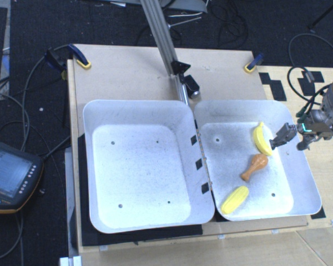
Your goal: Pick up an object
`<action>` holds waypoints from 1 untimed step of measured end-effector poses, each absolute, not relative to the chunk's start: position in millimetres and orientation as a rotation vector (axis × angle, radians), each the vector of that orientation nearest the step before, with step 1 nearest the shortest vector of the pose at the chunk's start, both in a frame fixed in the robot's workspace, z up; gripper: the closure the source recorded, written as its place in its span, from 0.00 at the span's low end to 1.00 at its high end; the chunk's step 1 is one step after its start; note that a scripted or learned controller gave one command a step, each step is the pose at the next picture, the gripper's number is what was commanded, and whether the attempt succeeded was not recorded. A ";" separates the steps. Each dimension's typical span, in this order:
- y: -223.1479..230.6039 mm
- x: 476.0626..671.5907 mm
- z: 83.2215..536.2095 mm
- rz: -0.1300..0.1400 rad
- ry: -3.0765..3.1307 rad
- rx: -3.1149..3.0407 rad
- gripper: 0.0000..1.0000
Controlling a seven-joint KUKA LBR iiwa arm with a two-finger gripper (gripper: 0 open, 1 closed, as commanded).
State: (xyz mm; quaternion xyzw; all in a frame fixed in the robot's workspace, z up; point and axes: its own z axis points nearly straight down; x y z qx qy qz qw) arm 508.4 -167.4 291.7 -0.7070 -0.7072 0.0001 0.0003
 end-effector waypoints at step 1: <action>-167.4 508.4 291.6 0.000 -2.221 -2.221 0.00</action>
